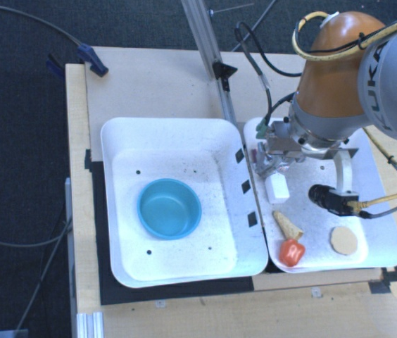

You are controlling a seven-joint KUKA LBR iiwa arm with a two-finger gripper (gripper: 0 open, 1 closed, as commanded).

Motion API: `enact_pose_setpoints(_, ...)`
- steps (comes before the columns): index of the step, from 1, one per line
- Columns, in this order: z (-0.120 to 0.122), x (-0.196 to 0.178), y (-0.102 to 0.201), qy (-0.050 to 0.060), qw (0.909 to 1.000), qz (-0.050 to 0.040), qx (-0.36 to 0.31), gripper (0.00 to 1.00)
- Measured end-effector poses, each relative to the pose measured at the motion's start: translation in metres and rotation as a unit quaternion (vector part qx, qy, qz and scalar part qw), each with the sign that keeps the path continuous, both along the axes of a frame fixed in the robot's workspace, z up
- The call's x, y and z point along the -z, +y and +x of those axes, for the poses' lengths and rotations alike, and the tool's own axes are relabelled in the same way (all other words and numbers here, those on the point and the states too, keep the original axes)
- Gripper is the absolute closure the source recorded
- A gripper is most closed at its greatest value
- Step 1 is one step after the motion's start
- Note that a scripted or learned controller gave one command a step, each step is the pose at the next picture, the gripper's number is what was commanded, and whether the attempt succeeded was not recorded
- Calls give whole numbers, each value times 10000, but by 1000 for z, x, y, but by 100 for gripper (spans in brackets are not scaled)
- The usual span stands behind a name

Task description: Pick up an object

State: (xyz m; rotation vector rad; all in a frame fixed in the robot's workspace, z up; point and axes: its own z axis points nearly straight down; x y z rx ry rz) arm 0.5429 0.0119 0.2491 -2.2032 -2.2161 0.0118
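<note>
Arm (353,69): lettering read "KU" (rest cut off).
Gripper (274,169): just above white block (278,187); finger state: cannot tell.
Blue bowl (169,208): left of block.

Readable text: one partial brand mark

Dark letters "KUK" stand on the grey arm (395,76) casing, cut by the frame's right edge.

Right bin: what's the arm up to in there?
The KUKA arm is reaching down into the right bin, with its gripper low near the bin's left wall, just above a small white block. Whether it has hold of the block can't be told from this angle. Lying loose nearer the front are a cone-shaped piece, a red object and a round tan disc. The left bin holds a blue bowl.
</note>
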Motion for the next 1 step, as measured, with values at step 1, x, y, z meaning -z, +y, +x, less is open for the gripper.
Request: enact_pose_setpoints(1, -6, -5, 55, -29, 10000, -7, -2, 100)
